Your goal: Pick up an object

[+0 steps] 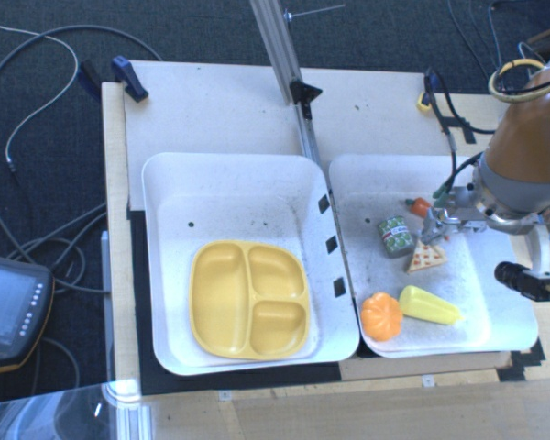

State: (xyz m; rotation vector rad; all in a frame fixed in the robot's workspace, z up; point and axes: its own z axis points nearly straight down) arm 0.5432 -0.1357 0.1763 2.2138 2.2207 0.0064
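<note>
The pizza slice toy point(426, 258) — just beneath the claw point(437, 230) — is judged light, stiff, flat; its edges are best pinched. The claw's state cannot be told.

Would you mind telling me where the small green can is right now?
The small green can lies in the right-hand white bin, toward its middle, just above and left of the triangular pizza-slice toy, with the gripper close on its right.

Bright, even overhead light. The white bins point(229, 177) are almost washed out, with soft shadows under their rims. The dark floor in the upper left stays readable. A pale glare streak sits at the lower left edge. Focus is slightly soft throughout.
</note>
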